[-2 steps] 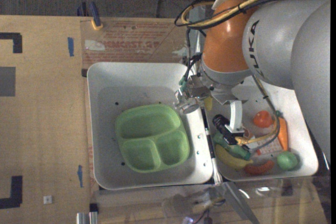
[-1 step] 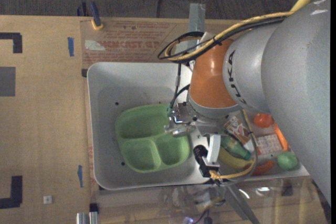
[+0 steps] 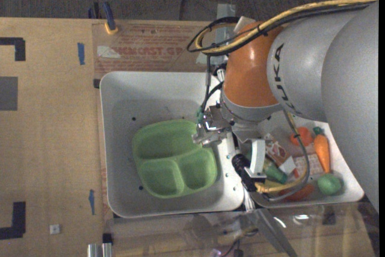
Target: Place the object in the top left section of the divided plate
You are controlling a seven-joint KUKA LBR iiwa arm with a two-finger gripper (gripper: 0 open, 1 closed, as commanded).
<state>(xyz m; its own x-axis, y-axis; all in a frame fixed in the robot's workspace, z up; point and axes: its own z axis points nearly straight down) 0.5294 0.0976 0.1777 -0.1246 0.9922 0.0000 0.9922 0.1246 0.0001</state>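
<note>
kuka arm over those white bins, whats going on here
The grey and orange KUKA arm reaches in from the right, its gripper at the right edge of the green divided plate in the left bin. I can't see anything held. The plate's sections hold nothing yet; the toy carrot and other toy food lie in the right bin.

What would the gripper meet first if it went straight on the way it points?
Probably the right rim of the green divided plate: the gripper hangs over that edge, pointing down. Depth is unclear from above, so it might miss onto the left bin.
</note>
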